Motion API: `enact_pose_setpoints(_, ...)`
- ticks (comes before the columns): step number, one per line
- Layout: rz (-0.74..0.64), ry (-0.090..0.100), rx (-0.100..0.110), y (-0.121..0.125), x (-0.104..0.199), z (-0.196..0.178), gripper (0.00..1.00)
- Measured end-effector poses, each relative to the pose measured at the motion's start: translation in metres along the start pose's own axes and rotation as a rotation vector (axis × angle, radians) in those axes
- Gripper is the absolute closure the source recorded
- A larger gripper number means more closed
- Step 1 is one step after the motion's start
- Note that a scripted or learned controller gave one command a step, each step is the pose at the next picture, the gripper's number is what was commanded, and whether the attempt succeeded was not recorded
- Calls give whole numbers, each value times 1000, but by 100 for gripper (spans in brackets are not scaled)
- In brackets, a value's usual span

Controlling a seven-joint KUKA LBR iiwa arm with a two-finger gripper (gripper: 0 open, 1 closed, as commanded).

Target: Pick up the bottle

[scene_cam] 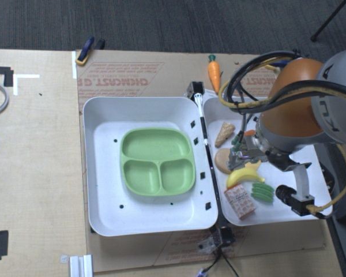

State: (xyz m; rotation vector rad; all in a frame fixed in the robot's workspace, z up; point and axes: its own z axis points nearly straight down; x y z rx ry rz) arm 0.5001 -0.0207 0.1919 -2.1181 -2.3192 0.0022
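Observation:
My gripper (239, 154) hangs low over the left part of the right bin (317, 154), just above the upper tip of a yellow banana (244, 175) and beside a round tan cookie (221, 160). The grey wrist with its orange band (294, 91) and looped cables covers the bin's middle and right, hiding whatever lies beneath. A small red-orange item (251, 133) peeks out at the wrist's left edge; I cannot tell what it is.
The right bin also holds a croissant-like bread (225, 133), a green ridged item (263, 192) and a red-and-white packet (240, 202). The left bin (98, 154) holds a green divided plate (158, 161). A toy carrot (214, 74) lies on the bench behind the bins.

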Motion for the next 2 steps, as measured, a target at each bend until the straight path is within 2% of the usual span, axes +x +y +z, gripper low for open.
enact_pose_setpoints(1,-94,0,0,-5,85,0,100)
enact_pose_setpoints(2,-133,-1,0,-6,182,-16,100)
